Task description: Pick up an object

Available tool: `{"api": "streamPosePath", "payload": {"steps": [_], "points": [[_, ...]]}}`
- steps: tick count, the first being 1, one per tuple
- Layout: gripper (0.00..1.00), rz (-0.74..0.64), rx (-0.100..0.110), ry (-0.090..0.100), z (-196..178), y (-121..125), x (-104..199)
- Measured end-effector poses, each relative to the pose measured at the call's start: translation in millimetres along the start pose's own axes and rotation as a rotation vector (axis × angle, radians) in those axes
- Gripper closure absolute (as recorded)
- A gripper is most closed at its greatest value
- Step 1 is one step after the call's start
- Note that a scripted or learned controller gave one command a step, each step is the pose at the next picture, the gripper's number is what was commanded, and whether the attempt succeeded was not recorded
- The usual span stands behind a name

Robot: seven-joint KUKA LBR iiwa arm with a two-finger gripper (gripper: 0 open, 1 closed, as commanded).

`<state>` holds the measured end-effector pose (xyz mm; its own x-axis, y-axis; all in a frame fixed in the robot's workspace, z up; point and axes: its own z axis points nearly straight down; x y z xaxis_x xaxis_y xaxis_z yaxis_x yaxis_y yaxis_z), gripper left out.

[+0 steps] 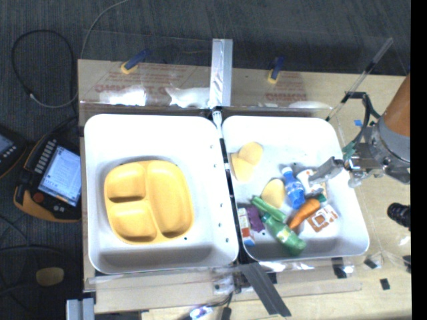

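Note:
The right bin [333, 133] holds a heap of small objects. A pale yellow piece [246, 160] lies at its left, apart from the rest. In the heap are a blue bottle [292, 187], a green bottle [277, 223], an orange carrot-like piece [305, 212], a white and orange box [324, 219], a yellowish round item [272, 191] and a purple item [243, 217]. My gripper [327, 169] reaches in from the right, low over the bin's right side, just right of the blue bottle and above the box. Nothing shows in its grasp.
The left bin [97, 139] bears a yellow compartment tray [148, 199]. A metal post [221, 72] stands behind the wall between the bins. A handheld pendant [50, 179] and cables lie on the floor at left. The arm's wrist [393, 145] hangs over the bench's right edge.

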<state>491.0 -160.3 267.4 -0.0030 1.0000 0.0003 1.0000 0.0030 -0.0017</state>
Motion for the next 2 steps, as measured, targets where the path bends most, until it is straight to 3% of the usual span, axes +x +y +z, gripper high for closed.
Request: {"api": "streamPosePath", "payload": {"steps": [1, 2], "points": [[0.00, -0.070, -0.003, -0.001, -14, -6, -14], [0.00, -0.101, -0.003, -0.001, 155, 25, -32]]}}
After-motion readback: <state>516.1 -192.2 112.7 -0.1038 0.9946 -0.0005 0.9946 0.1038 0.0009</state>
